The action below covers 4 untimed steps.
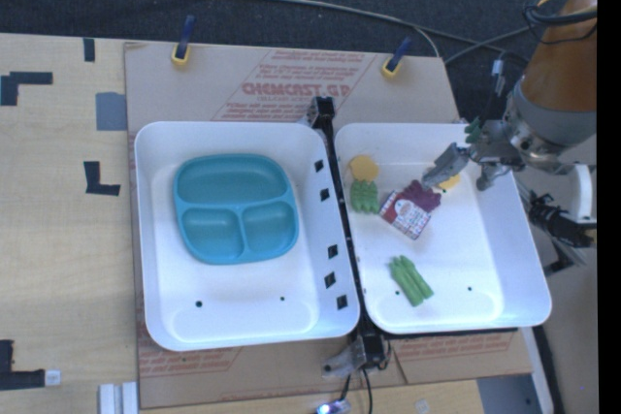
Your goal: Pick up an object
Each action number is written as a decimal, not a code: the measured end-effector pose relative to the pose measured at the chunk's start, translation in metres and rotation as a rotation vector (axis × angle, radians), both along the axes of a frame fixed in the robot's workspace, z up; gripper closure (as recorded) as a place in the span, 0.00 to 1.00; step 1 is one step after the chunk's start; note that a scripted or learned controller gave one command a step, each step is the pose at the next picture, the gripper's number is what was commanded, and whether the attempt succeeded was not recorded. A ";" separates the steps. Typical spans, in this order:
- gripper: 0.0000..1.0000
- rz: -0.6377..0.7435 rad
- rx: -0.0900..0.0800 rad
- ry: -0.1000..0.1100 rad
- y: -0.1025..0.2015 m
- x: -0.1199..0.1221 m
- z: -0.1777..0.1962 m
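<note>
My gripper (462,172) hangs over the upper right part of the right bin (514,252), reaching in from the right. Its two fingers stand apart, so it is open, with nothing between them. One finger (441,167) points down-left toward a maroon and white packet (409,209), which lies just left of it. A small yellow bit (450,181) shows under that finger. Farther left lie a yellow piece (364,167) and a green knobbly piece (365,197). A green bean pod (410,280) lies near the bin's front.
The left bin (155,238) holds a teal divided plate (236,208). A black divider with clips (335,208) runs between the bins. Cables (558,218) hang beside the arm at the right edge.
</note>
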<state>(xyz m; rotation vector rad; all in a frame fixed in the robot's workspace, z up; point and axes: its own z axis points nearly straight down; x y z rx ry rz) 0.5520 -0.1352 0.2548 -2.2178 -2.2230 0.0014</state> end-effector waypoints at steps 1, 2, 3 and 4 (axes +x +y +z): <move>0.00 -0.001 -0.001 0.003 0.004 0.008 -0.049; 0.00 -0.001 0.000 0.004 -0.004 0.011 -0.104; 0.00 -0.001 -0.001 0.003 -0.011 0.008 -0.149; 1.00 0.000 0.001 0.002 -0.009 0.008 -0.138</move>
